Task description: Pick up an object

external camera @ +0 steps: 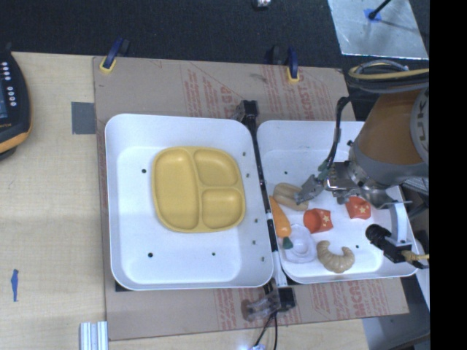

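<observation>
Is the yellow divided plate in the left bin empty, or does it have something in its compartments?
Empty. The yellow plate lies flat in the left bin, and all three compartments show only bare yellow surface.

No words or numbers can be read here. The brown cardboard sheet [219, 86] under the two white bins has faint red print on it, up and to the left of the gripper [315, 187], but the letters are too pale and small to make out. The black and orange box [11, 100] far to the left of the gripper has little buttons, and their marks are too tiny to read.
</observation>
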`<state>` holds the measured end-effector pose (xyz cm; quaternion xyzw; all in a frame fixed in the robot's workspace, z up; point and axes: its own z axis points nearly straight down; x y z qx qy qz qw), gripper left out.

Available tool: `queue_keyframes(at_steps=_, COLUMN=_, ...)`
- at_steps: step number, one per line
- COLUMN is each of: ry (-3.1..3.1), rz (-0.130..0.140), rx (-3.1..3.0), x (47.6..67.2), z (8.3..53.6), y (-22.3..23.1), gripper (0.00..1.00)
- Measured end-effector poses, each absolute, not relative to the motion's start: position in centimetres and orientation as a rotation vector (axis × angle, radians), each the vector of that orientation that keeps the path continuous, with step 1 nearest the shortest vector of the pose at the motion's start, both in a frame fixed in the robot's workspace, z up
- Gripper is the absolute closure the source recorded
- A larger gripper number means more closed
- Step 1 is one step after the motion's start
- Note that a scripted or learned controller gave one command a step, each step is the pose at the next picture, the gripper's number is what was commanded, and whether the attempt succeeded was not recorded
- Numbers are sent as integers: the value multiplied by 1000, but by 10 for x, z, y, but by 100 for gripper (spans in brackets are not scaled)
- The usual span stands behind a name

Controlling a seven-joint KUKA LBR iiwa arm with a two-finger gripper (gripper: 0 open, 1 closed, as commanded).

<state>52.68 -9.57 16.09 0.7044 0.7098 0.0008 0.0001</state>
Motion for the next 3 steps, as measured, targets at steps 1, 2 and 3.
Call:
queue_keyframes(at_steps=1, ry=2228, rz=-9, rx=2226, x=498, z=88, y=-139, gripper=0)
queue_keyframes(at_steps=2, ry=2219, rz=-2, rx=2219, x=510, z=129, y=-187, gripper=0)
queue_keyframes(at_steps=3, ry=2222, rz=2, rx=2211, x=548, z=96, y=-214, gripper=0)
